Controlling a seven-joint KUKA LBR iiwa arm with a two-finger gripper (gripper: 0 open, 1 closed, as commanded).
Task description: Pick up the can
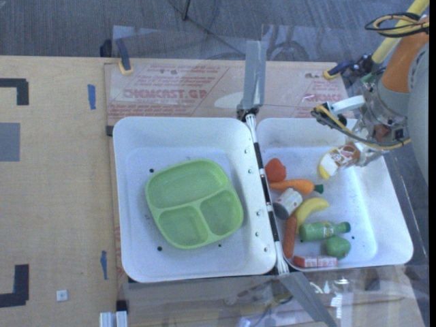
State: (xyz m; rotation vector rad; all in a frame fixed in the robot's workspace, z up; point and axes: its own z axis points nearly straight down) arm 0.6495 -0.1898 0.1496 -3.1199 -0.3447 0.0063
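The can, white with an orange-red label and a yellowish end, hangs tilted over the back of the right bin. Its upper right end sits between the fingers of my gripper, which is shut on it. The grey arm with its orange band reaches in from the right, above the bin's far right corner. The can's lower left end points toward the bin's middle.
The right bin also holds a red piece, two carrots, a small white container, a banana, a green bottle, a green lump and a red-white bar. A green divided plate lies in the left bin.
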